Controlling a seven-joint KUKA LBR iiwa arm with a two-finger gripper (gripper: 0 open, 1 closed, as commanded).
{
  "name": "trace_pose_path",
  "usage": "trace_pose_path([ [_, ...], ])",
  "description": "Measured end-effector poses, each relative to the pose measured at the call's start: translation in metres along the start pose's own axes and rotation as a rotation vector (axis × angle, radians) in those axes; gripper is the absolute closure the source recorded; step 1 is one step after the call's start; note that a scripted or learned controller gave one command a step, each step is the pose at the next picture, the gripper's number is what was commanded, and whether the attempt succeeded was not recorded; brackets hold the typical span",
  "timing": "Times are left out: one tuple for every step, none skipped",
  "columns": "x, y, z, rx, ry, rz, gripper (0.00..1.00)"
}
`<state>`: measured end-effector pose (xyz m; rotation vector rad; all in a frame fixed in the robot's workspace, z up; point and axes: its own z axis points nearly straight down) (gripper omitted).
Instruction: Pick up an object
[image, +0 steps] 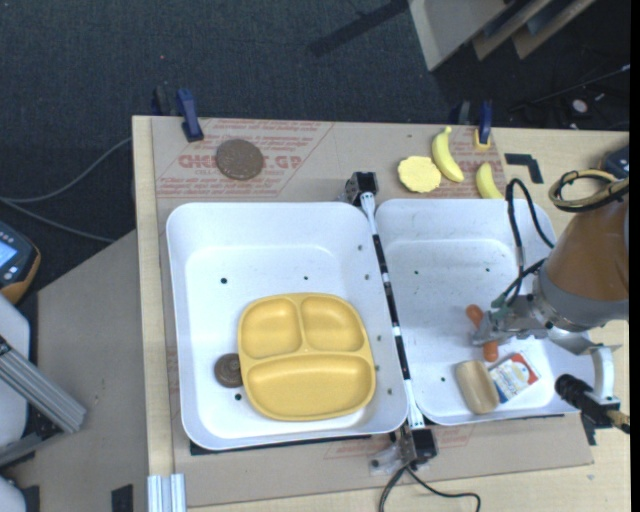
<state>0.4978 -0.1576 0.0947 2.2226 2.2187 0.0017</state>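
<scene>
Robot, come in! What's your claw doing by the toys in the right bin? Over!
Gripper low in right bin, by small orange piece. Nothing seen between its fingers. Tan block and white packet lie loose just below. Nothing blocking.

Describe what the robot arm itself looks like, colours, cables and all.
The arm is a thick rounded cylinder with a wide orange-brown band above a grey wrist section. Black cables loop along its left side, and a yellow-edged cable coil sits near its top. The end effector is small, grey metal. A white bracket and a black part sit beneath the wrist.
</scene>
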Motion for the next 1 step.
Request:
trace_pose_path([
  [0.0739,0.0118,-0.0956,-0.009,0.001,-0.011,1.0],
])
